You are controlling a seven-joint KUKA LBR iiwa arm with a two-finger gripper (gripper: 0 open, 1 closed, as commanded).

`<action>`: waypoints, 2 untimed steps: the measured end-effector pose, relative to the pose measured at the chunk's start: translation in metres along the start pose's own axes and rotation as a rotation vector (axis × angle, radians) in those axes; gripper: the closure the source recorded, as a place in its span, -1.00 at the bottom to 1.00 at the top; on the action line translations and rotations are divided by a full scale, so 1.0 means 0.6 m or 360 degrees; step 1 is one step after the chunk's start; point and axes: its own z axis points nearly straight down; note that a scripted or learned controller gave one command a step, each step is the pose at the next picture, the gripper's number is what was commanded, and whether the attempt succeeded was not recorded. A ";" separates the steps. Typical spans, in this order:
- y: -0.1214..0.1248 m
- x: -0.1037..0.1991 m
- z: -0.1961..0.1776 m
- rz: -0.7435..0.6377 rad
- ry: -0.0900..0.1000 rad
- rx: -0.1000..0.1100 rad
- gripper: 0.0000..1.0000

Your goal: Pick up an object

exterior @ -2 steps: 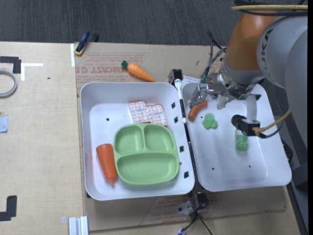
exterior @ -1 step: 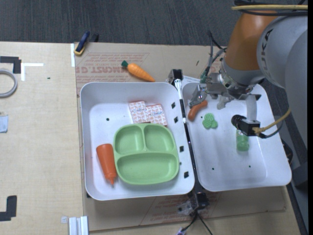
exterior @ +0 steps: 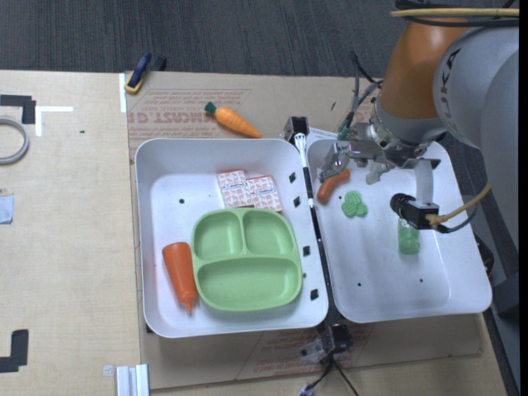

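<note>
My gripper hangs over the far part of the right bin, under the grey arm with its orange band. An orange-red sausage lies just below its left side, near the bin's far-left corner. A small green leafy piece sits beside the sausage. A pale green bottle lies a little to the right, partly under a black part of the arm's tooling. Nothing shows as lifted off the bin floor.
The left bin holds a green divided plate, an orange carrot and a red-and-white packet. Another carrot lies on the cardboard behind the bins. A blue-and-yellow item rests at the far left.
</note>
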 end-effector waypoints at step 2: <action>0.000 0.000 0.000 0.0000 0.0000 0.0000 -1.00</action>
